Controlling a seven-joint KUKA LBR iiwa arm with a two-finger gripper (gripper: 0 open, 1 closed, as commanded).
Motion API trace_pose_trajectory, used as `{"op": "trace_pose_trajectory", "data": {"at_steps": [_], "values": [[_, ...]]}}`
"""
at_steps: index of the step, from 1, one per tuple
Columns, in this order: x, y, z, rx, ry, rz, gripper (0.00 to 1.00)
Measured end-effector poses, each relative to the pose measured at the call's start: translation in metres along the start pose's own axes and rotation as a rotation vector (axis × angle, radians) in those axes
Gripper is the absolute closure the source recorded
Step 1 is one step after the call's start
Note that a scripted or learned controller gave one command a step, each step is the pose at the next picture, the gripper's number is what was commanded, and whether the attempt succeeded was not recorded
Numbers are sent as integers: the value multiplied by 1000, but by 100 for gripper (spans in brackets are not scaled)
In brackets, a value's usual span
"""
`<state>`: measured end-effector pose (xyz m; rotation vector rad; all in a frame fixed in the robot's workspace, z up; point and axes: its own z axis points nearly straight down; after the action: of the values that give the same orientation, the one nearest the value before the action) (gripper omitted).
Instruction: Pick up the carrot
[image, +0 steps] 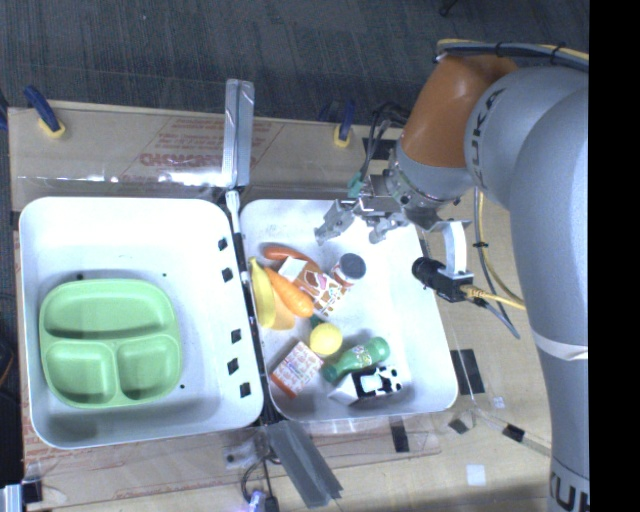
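Observation:
The carrot (291, 293) is orange and lies slantwise in the left part of the right bin (425, 345). It rests against a yellow banana (263, 296) and a small printed carton (322, 284). My gripper (355, 228) hangs over the back of the right bin, up and to the right of the carrot and apart from it. Its two fingers (329, 226) are spread open with nothing between them.
Around the carrot lie a red-orange sausage-like piece (282, 253), a dark round can (351, 266), a lemon (325, 339), a green bottle (356, 358), a black-and-white item (379, 383) and a small box (295, 368). The left bin (120, 225) holds a green divided tray (110, 340).

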<state>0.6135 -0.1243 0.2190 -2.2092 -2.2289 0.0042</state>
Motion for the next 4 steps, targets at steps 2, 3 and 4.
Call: {"op": "trace_pose_trajectory", "data": {"at_steps": [2,3,4], "values": [[15,-15,127,-5,-2,-5,0],[48,14,26,-3,-1,-124,0],[34,-29,13,1,0,39,0]]}}
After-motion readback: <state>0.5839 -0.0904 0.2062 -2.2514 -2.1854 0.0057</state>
